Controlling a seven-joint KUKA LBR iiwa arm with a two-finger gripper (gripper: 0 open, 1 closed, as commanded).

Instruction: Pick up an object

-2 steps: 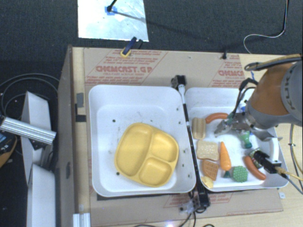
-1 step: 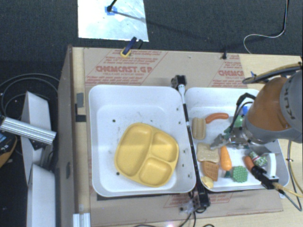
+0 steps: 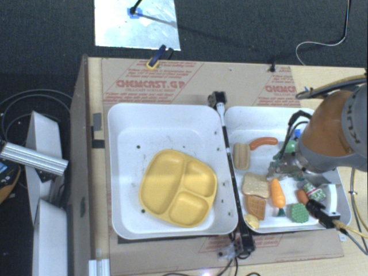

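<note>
Here the bench (image 3: 190,76), topped with brown printed board, carries two shallow white bins side by side. The left bin (image 3: 123,154) holds a yellow divided tray (image 3: 178,187), three compartments, lying slightly turned near the bin's middle. The right bin (image 3: 253,117) holds the small play-food pieces, and over its right half hangs the arm (image 3: 333,128), grey with its orange band, reaching in from the right. The gripper (image 3: 283,167) sits low at the arm's left end, above the bin's centre; whether it is released or clenched, I cannot tell, as the view is too blurred there. Just below it lies an orange carrot (image 3: 278,193), upright in the view, with a slice of bread (image 3: 256,185) touching its left side. A tan roll (image 3: 241,155) lies near the bin's left wall, and a red sausage (image 3: 264,143) lies just above and right of it. Under the bread sits a brownish cracker-like piece (image 3: 256,207). A green knobbly piece (image 3: 299,213) rests by the bin's lower wall, right of the carrot. Beyond the bench's far edge, a shiny square sheet (image 3: 137,16) lies on the dark floor.
</note>
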